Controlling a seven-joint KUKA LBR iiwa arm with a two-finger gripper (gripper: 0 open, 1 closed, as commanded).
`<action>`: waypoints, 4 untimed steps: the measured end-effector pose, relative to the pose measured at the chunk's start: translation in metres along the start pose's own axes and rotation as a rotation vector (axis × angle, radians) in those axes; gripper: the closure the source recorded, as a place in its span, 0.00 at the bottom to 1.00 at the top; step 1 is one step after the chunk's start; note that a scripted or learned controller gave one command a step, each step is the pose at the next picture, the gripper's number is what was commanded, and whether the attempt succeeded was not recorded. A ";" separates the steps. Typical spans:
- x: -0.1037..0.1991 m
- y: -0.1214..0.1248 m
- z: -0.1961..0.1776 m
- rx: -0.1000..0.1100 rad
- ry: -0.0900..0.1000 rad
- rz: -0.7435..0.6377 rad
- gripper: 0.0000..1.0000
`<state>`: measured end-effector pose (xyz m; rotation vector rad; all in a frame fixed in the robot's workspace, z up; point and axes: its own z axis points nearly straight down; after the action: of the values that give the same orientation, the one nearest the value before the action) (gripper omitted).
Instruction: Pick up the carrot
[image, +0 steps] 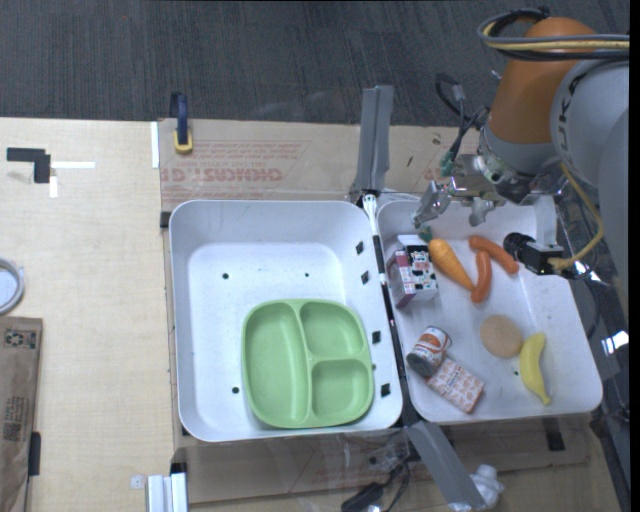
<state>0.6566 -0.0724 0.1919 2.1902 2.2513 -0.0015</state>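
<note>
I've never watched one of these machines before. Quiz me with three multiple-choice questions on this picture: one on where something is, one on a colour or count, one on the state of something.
1. Where does the carrot lie?
A. right bin
B. left bin
C. bare bench

2. What colour is the divided plate?
A. blue
B. green
C. red

3. How does the small can sit?
A. upright
B. stacked on the banana
C. on its side

Answers:
1 A: it lies in the right bin, beside the small box.
2 B: it is pale green, in the left bin.
3 C: its round end faces sideways, by the snack packet.
</note>
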 end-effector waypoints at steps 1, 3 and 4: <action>-0.026 0.001 0.088 0.001 0.000 0.044 0.00; -0.027 0.002 0.078 -0.001 -0.002 0.043 0.00; -0.055 -0.030 0.100 0.001 0.001 -0.125 0.00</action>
<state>0.6285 -0.1280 0.0919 2.0461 2.3845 -0.0014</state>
